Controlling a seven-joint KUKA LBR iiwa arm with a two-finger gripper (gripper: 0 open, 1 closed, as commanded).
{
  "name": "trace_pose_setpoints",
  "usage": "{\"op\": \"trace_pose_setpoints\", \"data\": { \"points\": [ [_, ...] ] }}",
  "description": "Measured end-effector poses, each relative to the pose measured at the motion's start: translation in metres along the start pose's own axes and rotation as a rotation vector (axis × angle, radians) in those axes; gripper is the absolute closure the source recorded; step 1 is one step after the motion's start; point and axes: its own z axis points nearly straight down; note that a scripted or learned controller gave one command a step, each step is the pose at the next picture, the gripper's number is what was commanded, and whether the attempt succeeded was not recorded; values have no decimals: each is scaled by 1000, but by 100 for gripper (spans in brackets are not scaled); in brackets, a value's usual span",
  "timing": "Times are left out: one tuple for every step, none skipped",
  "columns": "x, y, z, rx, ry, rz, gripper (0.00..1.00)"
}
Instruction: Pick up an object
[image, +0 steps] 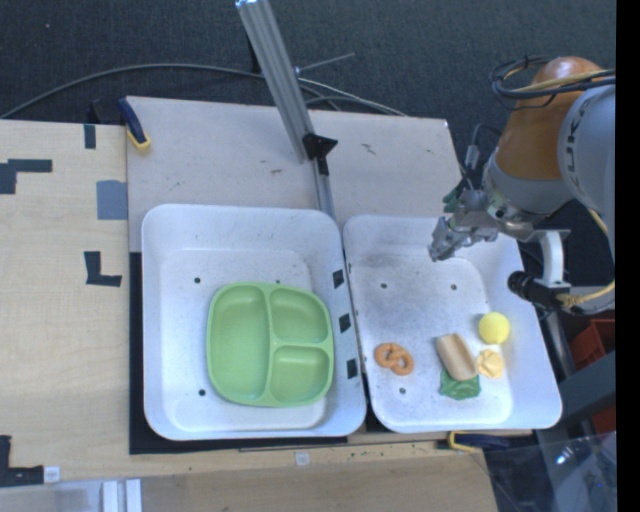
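My gripper (445, 245) hangs over the far part of the right bin (420, 290), pointing down, with nothing visible between its fingers. Near the bin's front right lie a small orange pretzel (394, 358), a tan bread roll (455, 355) resting on a green leafy piece (461, 386), a yellow ball (493, 327) and a pale yellow chunk (490, 362). All of them lie well in front of the gripper, apart from it.
The left bin (170, 250) holds a light green divided plate (270, 343). A grey metal pole (285, 85) slants across the back to a black clamp (320, 146) at the bins' divide. Cables trail behind the bench.
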Motion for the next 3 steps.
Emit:
{"op": "trace_pose_setpoints", "data": {
  "points": [
    [61, 22, -2, -1, 1, -2, 100],
    [105, 31, -3, -1, 0, 0, 100],
    [152, 45, 0, 0, 0, 0, 100]
  ]
}}
